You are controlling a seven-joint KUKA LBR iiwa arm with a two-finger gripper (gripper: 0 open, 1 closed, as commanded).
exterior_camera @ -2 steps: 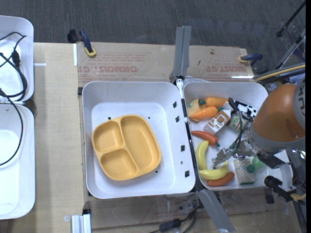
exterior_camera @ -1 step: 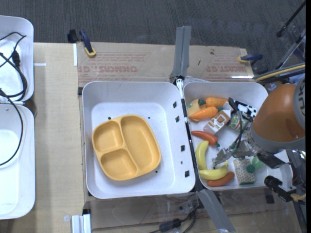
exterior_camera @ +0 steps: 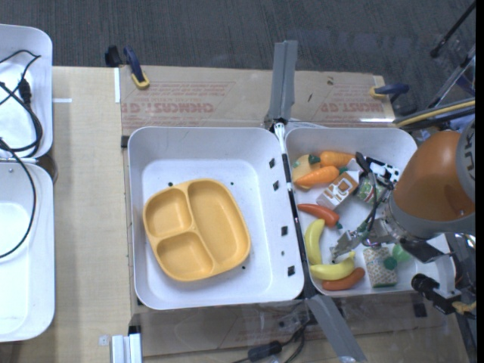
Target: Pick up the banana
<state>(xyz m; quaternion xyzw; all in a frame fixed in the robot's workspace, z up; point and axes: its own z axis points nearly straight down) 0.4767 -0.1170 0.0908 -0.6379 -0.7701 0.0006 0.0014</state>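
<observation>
1. Surface (exterior_camera: 83, 203): pale wood bench w/ 2 shallow white bins side by side – left bin (exterior_camera: 140, 203) and right bin (exterior_camera: 401, 138).
2. Left bin holds 1 item: a yellow-orange plastic plate w/ 3 compartments (exterior_camera: 197, 229), lying flat, roughly centre-left.
3. Right bin is crowded w/ toy food. 1 curved yellow plastic banana (exterior_camera: 321, 257) lies along the bin's left wall toward the near corner, its lower end bending right.
4. 2 red-orange sausage-shaped pieces: one (exterior_camera: 321, 213) just above the banana's top end, the other (exterior_camera: 344, 280) touching the banana's lower curve on the near side.
5. 2 orange carrot-like pieces near the far-left corner: upper one (exterior_camera: 336, 158), lower one (exterior_camera: 316, 176), close together.
6. 1 small white-and-orange carton (exterior_camera: 338, 193) sits right of the carrots; 1 pale speckled block (exterior_camera: 380, 267) w/ a green bit beside it lies right of the banana.
7. Grey arm w/ orange band (exterior_camera: 431, 184) reaches in from the right, over the right bin.
8. Gripper (exterior_camera: 349, 244) is low, just right of the banana's middle, near it; nothing seen between its fingers. Whether they're apart or together: can't tell.
</observation>
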